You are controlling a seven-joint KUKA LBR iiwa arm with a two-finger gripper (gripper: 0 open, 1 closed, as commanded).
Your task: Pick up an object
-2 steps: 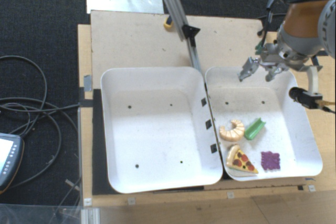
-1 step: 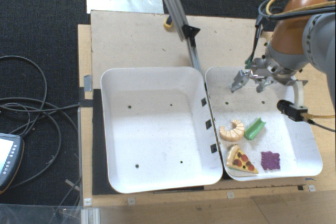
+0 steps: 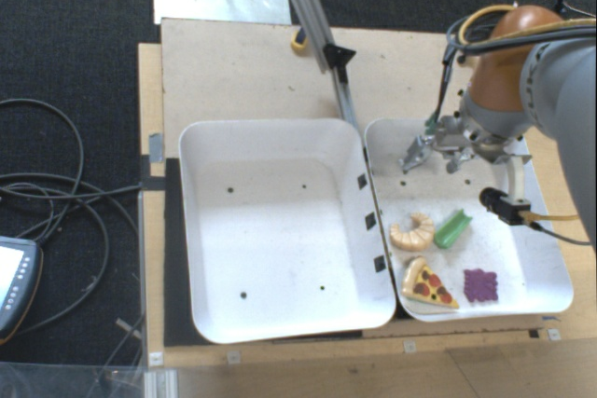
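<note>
Bright, even overhead light, soft shadows, white bins (image 3: pixel 270 144) slightly glaring, focus mildly soft.

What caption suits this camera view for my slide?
Hand poised above right bin holding croissant, green piece, pizza slice, purple piece.

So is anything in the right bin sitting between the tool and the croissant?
Nothing visible does. The tool hangs over the bin's far end, and bare white floor separates it from the croissant. The green piece lies just right of the croissant, off that path.

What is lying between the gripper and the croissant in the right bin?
Nothing lies there. In the camera view, only bare white bin floor separates the gripper from the croissant. The green piece sits beside the croissant, off that line.
</note>
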